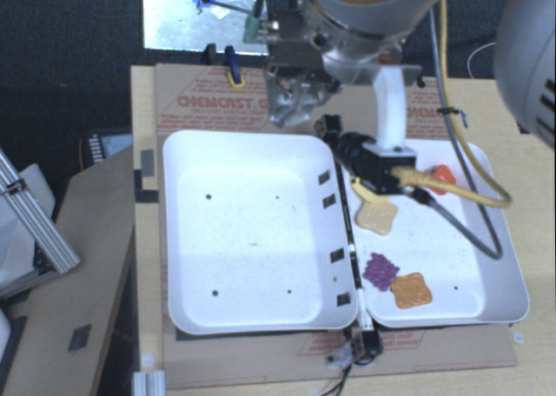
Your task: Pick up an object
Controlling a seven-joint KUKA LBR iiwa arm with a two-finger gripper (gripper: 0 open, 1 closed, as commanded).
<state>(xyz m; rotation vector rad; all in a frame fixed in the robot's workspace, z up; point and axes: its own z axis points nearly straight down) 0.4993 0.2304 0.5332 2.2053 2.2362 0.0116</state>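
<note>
Just behind the back left corner of the right bin (514,297) hangs the hand (294,106), open or closed I cannot tell, probably poised to choose among the beige piece (375,216), purple piece (380,271), orange piece (411,290) and red piece (442,175) inside it.

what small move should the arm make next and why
Probably shift the gripper over the right-hand white bin, above the pale cream flat piece. It hangs by the far rim of the left white bin, while that piece, a purple lumpy piece and an orange-brown flat piece lie in the right bin.
</note>
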